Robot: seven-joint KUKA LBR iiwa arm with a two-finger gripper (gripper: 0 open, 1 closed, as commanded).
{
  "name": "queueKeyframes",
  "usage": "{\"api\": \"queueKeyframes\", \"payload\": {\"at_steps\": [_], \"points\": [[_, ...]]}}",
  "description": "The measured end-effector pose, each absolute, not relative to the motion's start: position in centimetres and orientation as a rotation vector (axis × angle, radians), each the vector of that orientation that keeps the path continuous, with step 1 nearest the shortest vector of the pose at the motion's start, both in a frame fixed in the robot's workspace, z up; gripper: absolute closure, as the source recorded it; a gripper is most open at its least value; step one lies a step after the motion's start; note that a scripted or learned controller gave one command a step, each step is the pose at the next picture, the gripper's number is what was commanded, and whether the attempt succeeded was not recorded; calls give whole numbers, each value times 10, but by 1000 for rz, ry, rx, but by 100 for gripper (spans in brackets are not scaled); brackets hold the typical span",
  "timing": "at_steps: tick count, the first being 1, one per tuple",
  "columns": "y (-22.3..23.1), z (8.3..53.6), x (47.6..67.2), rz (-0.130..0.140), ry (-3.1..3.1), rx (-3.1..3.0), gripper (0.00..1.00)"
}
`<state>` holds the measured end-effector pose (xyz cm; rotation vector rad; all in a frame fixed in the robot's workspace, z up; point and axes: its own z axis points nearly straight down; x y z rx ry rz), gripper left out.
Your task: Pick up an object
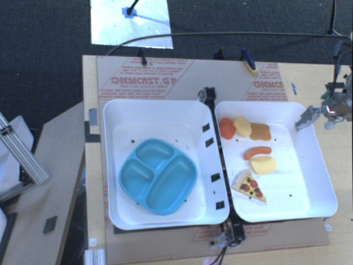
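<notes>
While claw (309, 117) hovers at right bin (320, 164) rim: grip state cannot be told.
Risk: clustered foods (245, 128) inside rim invite a glancing miss.

One fixed camera looks down slantwise on both bins (165, 110).

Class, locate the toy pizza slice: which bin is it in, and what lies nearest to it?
The pizza slice lies in the right bin, toward its front-left corner, just below the yellow piece and the sausage.
</notes>
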<state>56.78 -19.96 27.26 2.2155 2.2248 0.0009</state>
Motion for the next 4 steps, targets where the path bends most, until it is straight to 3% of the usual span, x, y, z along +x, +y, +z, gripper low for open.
{"api": "queueKeyframes", "payload": {"at_steps": [1,3,4], "points": [[-200,213,571,2,2222,2217,0],[-201,103,555,1,2223,2219,0],[-201,116,556,2,2221,2217,100]]}}
